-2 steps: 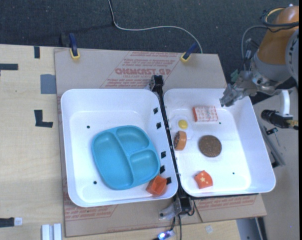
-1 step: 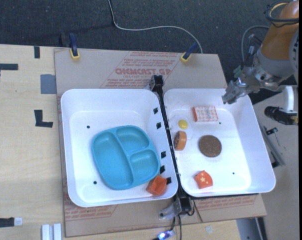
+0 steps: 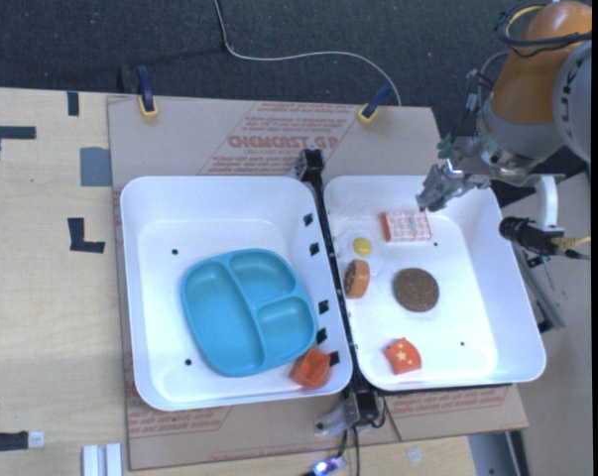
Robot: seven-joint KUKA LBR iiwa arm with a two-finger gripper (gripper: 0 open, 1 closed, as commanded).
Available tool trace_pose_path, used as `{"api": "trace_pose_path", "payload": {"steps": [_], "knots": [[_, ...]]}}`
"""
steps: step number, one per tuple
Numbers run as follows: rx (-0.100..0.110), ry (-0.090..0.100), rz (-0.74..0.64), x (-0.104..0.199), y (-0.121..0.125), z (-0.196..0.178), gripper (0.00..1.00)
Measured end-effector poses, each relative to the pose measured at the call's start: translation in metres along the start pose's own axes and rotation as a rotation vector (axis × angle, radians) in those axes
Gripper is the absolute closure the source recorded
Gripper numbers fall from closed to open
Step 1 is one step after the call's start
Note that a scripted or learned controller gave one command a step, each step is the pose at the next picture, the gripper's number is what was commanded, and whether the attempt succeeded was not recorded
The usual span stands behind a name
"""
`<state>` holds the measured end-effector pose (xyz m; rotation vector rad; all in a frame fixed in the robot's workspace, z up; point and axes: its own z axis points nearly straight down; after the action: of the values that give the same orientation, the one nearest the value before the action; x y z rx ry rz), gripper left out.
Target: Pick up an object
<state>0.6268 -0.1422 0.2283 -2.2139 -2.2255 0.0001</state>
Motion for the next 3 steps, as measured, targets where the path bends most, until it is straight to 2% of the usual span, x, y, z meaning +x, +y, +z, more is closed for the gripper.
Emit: {"api": "trace_pose_path", "payload": {"steps": [1,3], "knots": [[0.001,-0.001,0.001,0.046,-0.018,0.011,1.00],[0.001,0.000,-0.001,0.157,-0.059,0.000,1.00]]}}
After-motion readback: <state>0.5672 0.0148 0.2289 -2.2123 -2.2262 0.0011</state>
